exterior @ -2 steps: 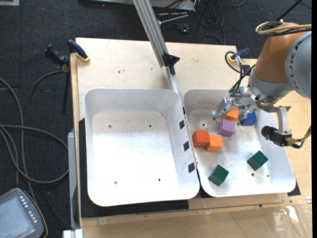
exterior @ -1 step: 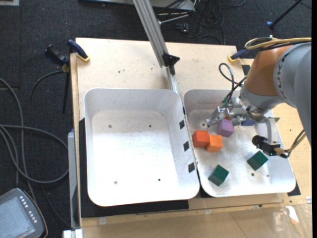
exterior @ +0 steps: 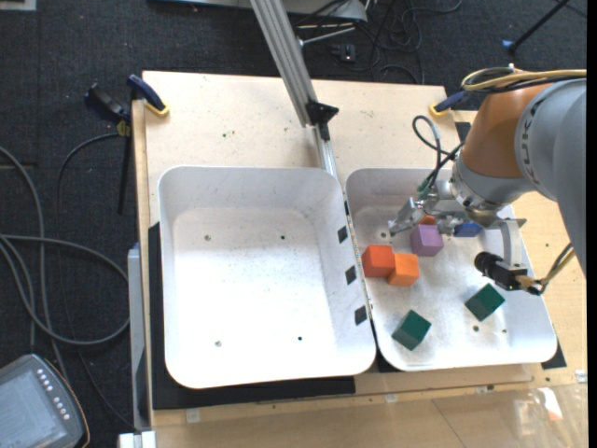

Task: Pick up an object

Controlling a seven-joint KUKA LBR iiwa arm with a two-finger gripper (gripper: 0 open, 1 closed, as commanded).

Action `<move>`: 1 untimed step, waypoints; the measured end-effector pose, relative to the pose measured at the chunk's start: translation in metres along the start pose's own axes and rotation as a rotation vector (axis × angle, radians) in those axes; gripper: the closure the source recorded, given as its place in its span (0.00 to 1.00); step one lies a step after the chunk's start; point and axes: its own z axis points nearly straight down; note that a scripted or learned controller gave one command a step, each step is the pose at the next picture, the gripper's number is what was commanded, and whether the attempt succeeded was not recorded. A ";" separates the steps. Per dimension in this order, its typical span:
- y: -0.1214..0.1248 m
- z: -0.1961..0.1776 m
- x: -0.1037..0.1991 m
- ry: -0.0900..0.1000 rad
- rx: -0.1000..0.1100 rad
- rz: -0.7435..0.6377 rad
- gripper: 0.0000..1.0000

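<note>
Nearest the camera in the right bin (exterior: 536, 339) lie two dark green blocks (exterior: 411, 329), well apart from each other, the second (exterior: 485, 301) toward the bin's right side. Behind them sit a red-orange block (exterior: 378, 260) and an orange block (exterior: 405, 270), touching. Just beyond those is the purple block (exterior: 427, 240), and my gripper (exterior: 431, 218) is low in the bin directly behind it, next to it or touching it; which one cannot be resolved. A blue object (exterior: 468, 231) is partly hidden under my wrist.

Step in hand, by my judgement: approach and descent on a target, most likely the purple block. No lift has occurred; every block rests on the bin floor.

Next move requires: centre over one block, straddle it, close, then raise straight up clear of the orange pair.

Tool state: I cannot tell whether my gripper is released or clenched. Nothing is visibly grasped.

The left bin (exterior: 187, 250) lies beside.
</note>
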 end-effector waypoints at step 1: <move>0.002 -0.011 0.000 -0.003 -0.008 -0.001 1.00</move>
